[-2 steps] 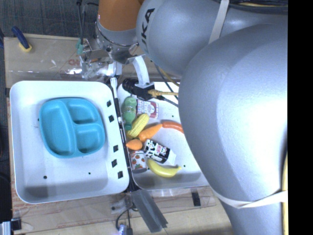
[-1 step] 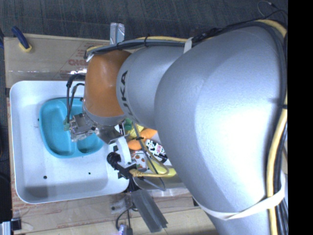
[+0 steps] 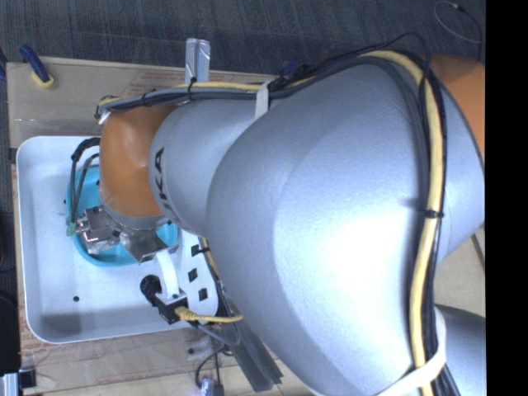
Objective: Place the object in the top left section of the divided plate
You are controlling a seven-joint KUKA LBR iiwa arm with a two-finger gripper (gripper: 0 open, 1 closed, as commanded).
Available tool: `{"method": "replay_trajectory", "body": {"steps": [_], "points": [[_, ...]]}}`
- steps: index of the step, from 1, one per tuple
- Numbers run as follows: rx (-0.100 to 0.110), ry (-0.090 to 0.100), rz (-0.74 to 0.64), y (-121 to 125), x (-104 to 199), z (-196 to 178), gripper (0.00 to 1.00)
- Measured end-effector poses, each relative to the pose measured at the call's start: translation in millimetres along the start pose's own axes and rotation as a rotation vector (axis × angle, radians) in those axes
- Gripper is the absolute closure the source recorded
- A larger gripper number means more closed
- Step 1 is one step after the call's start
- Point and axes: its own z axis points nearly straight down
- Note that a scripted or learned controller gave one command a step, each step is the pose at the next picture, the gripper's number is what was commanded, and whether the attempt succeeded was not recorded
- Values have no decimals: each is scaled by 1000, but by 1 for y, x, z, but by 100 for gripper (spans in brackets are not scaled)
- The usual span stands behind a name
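The grey arm with its orange band (image 3: 128, 163) reaches across from the right and hangs over the left white bin (image 3: 41, 221). Its gripper (image 3: 92, 229) points down over a blue divided plate (image 3: 87, 250), of which just a curved rim and a patch to the right of the wrist show. The wrist and cables hide the fingers and most of the plate. I can make out no loose object on the visible parts of the plate or bin floor.
The arm's large grey body (image 3: 330, 221) covers the right bin and most of the bench. A bare strip of the left bin floor lies along its left and near sides. A metal post (image 3: 197, 60) stands at the bench's far edge.
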Motion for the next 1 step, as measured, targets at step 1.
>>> {"method": "replay_trajectory", "body": {"steps": [1], "points": [[-36,2,-180,-45,-84,38,100]]}}
